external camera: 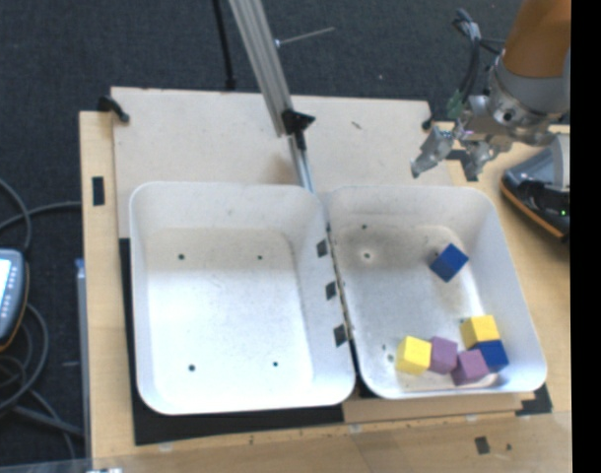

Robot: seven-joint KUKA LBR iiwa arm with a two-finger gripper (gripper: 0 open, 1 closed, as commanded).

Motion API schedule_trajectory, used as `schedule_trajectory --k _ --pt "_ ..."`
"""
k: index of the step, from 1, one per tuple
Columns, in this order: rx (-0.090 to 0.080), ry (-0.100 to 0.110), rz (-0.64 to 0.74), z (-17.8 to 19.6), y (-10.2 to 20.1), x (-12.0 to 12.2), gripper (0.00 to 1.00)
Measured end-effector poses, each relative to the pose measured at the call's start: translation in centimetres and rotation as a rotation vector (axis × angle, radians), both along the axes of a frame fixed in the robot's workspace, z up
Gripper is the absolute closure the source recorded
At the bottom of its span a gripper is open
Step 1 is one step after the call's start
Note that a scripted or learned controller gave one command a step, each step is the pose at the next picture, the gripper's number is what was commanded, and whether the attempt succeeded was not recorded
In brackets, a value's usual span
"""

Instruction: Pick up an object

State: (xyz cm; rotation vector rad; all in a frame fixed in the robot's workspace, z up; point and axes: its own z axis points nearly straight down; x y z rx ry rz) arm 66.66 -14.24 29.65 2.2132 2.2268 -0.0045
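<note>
Six small foam-like cubes sit in the right shallow white plastic bin (498,227), none lifted yet. A lone blue cube (448,261) lies tilted toward the far right of that bin, well apart from the rest, so it looks the easiest pick: free space all round it. The other five crowd the near right corner, probably slid there against the wall: yellow cube (414,354), purple cube (443,354), second purple cube (471,366), second yellow cube (480,329), second blue cube (493,354), most touching neighbours. The grey two-finger gripper (446,152) hangs above the bin's far rim, off the cubes, carrying nothing; how wide its claw stands I cannot tell, too blurred. The left shallow white bin (158,264) lies beside, holding no cubes. A slanted aluminium camera post (263,62) rises at the far side, between the bins.
</note>
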Motion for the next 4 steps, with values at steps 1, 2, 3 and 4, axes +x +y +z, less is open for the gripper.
schedule_trajectory --k 1,2,3,4 --pt "0.003 0.007 -0.007 -13.9 2.0 -4.1 0.00" --pt "-0.004 -0.023 0.000 -17.4 -3.9 -5.2 0.00" --pt "0.006 -0.005 0.003 -20.0 3.6 -0.3 0.00" --pt "0.000 0.000 -0.010 -19.9 -1.3 -3.4 0.00"
